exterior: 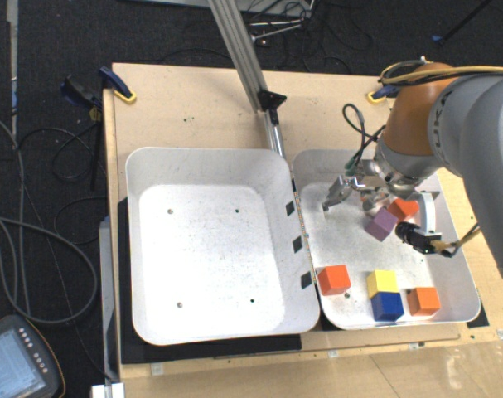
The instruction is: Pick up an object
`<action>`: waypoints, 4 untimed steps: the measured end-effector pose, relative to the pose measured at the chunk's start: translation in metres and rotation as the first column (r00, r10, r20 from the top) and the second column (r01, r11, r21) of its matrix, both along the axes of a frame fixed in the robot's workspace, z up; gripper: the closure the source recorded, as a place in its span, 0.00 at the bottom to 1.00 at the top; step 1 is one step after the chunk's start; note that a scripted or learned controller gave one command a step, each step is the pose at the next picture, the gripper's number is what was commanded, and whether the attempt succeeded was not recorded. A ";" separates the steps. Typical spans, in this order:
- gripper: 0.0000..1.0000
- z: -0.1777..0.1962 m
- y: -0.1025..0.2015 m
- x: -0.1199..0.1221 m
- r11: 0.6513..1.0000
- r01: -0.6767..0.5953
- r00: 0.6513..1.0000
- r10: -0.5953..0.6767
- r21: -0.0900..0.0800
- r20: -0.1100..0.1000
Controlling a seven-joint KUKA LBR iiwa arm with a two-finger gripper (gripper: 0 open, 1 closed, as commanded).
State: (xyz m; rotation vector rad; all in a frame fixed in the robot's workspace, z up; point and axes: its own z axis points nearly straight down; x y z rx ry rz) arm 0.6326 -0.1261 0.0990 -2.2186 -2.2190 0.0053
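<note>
Purple block (382, 223) sits tilted in the upper part of the right bin (450, 313), right under the tool (375, 191), touching or nearly touching it. An orange block (405, 209) is pressed against the purple one on its right, partly hidden by the tool body. Whether either block is actually between the fingers cannot be told; the wrist and hardware cover that spot, so open or closed is unreadable. One thin metal part of the tool sticks out left toward the bin's middle.

Arm (450, 123) comes in from the right, orange band above the wrist, bulk covering the right bin's upper right corner.

Along the right bin's near edge: orange cube (334, 279) at left, close to the divider wall; yellow cube (383, 283) with blue cube (388, 306) touching just in front of it; another orange cube (423, 301) just beside those, near the right rim. These four are well apart from the tool.

Open floor in the right bin lies between the tool and the near row, mostly left-centre. Left bin (143, 222) is bare white floor. Both bins sit side by side on the surface (193, 106), rims touching in the middle.
</note>
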 end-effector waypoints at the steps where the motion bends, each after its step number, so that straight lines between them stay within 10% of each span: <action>1: 1.00 0.014 -0.001 0.002 1.000 0.001 1.000 -0.001 -0.001 0.007; 3: 1.00 0.126 -0.002 0.005 1.000 -0.001 1.000 0.001 -0.002 0.012; 4: 1.00 0.101 -0.001 0.005 1.000 -0.001 1.000 0.001 -0.001 0.004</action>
